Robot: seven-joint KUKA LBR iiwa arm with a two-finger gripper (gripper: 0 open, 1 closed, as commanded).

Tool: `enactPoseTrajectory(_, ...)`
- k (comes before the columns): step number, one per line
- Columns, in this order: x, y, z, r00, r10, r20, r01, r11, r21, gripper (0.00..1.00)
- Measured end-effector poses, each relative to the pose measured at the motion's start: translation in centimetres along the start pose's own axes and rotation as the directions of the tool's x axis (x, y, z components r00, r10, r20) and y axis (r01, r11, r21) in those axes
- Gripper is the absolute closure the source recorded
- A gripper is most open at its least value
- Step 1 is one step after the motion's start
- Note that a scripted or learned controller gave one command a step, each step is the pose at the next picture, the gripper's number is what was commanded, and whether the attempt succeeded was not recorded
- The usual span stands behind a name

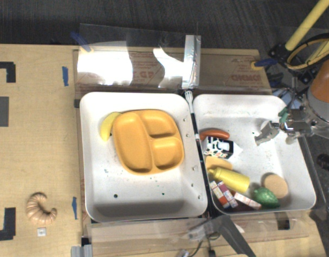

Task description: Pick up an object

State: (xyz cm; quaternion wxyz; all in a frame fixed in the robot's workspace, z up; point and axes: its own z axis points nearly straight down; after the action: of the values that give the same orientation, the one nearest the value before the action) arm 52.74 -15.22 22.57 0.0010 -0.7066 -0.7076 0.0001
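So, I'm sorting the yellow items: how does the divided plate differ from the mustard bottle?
The divided plate lies in the left bin; the mustard bottle lies in the right bin. The plate is much larger, flat and orange-yellow; the bottle is slim, on its side, among other items. Both are yellowish.

Dark carpet floor (154,4), wooden bench (30,159)

In the right bin (306,183), bare white floor is seen across the far half and centre. The near-left corner is crowded: a hot dog (214,135), a black-and-white card (218,148), a yellow bottle (231,179), a small box (224,194), a green piece (266,196) and a round cookie (275,184). The left bin (95,159) is largely covered by an orange tray (148,141), with a banana (106,125) just beside it.
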Motion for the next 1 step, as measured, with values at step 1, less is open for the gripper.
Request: enactPoseTrajectory(1, 2.71, 7.59, 8.75, 0.982, 0.187, 0.000, -0.187, 0.982, 0.003, 0.00)
